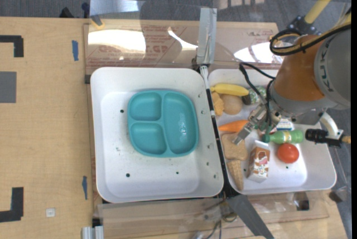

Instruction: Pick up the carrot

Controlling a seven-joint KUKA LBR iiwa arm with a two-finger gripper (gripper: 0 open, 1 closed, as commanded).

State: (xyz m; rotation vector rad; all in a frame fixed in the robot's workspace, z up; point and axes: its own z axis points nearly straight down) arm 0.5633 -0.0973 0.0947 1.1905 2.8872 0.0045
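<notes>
Teal plastic caught our eye first: a three-compartment plate (163, 122) lay flat in the middle of the left white bin (106, 137), with nothing on it. Crossing the divider, we came to the right bin (318, 174), which was crowded. At its far end lay a yellow banana (230, 89), and just below it a brownish rounded food item (232, 104). The carrot (231, 127) lay near the bin's left wall, roughly midway along it, pointing across the bin. A waffle-textured piece (236, 160) sat below the carrot, and beside that stood a small carton (260, 161). Further right we saw a green bottle (284, 136) lying on its side and a red tomato (288, 152) just below it. The gripper (249, 127) hung low over the bin, its tip just beside the carrot's right end; we could not tell whether its fingers were spread or closed.
</notes>
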